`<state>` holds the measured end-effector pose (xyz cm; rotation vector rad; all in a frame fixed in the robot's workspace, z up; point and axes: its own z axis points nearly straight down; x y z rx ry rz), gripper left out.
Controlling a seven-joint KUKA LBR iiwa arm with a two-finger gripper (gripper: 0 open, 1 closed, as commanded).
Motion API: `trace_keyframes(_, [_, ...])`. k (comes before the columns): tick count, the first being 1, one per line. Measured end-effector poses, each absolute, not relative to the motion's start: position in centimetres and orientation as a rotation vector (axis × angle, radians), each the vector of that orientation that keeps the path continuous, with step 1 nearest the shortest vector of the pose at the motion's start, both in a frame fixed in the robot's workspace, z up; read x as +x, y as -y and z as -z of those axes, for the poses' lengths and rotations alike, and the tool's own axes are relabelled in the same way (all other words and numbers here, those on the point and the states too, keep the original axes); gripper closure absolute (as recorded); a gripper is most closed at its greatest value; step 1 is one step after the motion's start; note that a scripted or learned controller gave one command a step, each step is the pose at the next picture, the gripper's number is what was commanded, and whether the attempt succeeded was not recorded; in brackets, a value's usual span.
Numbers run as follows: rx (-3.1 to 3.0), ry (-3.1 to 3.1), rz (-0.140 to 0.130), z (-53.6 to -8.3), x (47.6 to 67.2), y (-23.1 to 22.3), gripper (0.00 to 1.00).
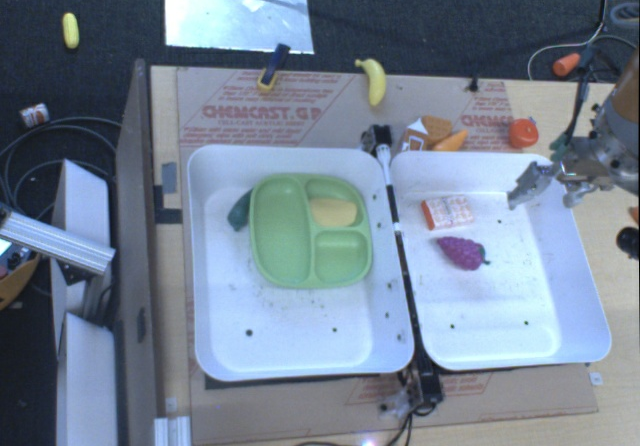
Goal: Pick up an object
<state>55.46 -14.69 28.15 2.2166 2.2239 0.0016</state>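
The purple grape bunch [461, 252] lies near the middle of the right bin [560, 334], the red-and-white packet [446, 211] just above it toward the back edge. The gripper [545, 184] hovers over the bin's back right corner, fingers apart, holding nothing.

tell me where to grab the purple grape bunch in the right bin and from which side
Take the purple grape bunch across its narrow middle, coming straight down from above. It lies flat on the right bin floor, elongated left to right, apart from the small box, so there is room around it.
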Motion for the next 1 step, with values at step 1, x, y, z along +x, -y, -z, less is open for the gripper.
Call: trace_keyframes(1, [2.217,-2.239,0.005,-14.08,57.20,8.53,0.00])
